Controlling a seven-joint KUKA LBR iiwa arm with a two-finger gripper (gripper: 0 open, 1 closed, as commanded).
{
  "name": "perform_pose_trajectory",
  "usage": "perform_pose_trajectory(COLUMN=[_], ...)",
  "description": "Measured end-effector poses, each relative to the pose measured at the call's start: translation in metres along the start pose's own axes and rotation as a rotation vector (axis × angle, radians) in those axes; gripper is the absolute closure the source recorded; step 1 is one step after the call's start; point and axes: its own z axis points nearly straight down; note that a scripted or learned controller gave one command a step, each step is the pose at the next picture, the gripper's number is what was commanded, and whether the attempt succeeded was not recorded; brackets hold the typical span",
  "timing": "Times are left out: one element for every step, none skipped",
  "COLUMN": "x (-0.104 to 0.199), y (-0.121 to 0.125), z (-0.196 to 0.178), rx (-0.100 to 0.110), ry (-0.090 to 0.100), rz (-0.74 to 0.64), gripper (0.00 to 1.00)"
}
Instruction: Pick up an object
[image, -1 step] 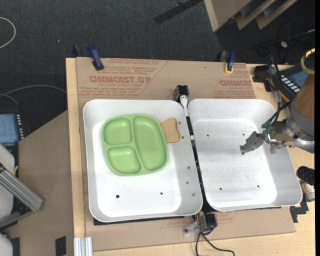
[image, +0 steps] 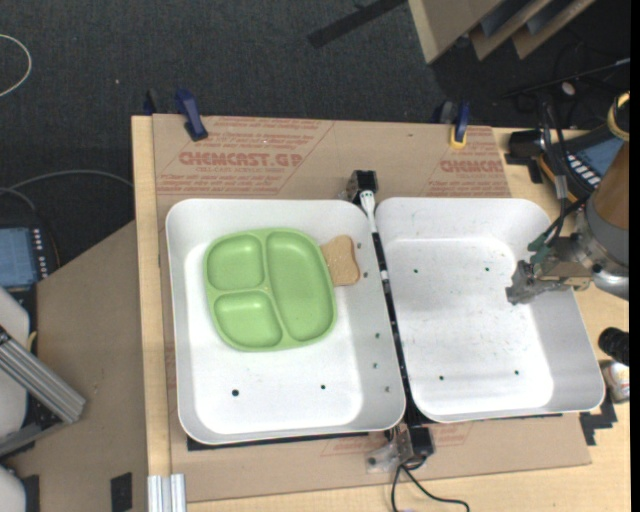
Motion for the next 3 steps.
perform_pose_trajectory(x=[-0.03, 0.007, 0.031], y=[-0.02, -0.017, -0.019], z=[0.008, -0.221, -0.103], rx=[0.006, -0.02, 0.015], ry=[0.001, -0.003, 0.003], rz=[0.005, -0.004, 0.0], gripper=[1.0, 1.0, 1.0])
